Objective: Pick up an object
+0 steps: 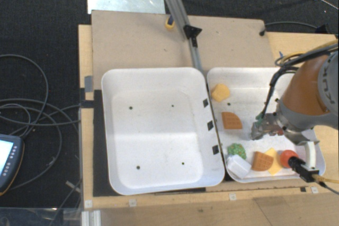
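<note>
My gripper [258,129] hangs over the right bin [249,78], near its middle, coming in from the right under the orange-banded arm. Just left of it lies a brown wedge-shaped piece [231,120]. A yellow block [220,92] sits further back on the left side. Along the front wall lie a green leafy piece [237,150], a white block [239,166], an orange waffle-like piece [260,161], a yellow wedge [273,162] and a red ball [288,157]. I see nothing between the fingers.
The left bin [153,129] stands beside the right one, sharing a dividing wall with black clips. A grey pole [175,0] slants across the back of the bench. Cables and a pendant lie on the floor at the left.
</note>
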Robot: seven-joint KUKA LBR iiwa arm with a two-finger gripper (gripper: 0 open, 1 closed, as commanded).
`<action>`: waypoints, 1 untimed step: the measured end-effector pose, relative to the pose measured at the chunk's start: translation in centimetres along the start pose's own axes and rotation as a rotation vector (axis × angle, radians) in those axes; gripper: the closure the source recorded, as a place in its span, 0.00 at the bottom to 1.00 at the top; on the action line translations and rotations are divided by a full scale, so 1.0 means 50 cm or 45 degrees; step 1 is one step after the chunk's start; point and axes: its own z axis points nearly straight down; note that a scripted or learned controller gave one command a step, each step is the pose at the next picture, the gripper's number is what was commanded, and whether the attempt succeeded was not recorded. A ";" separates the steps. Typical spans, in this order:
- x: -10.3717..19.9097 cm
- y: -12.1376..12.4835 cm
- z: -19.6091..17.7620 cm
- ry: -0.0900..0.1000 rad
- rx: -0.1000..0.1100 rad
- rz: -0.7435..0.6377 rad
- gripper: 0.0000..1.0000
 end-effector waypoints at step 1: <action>0.009 0.001 -0.089 -0.001 -0.004 -0.005 1.00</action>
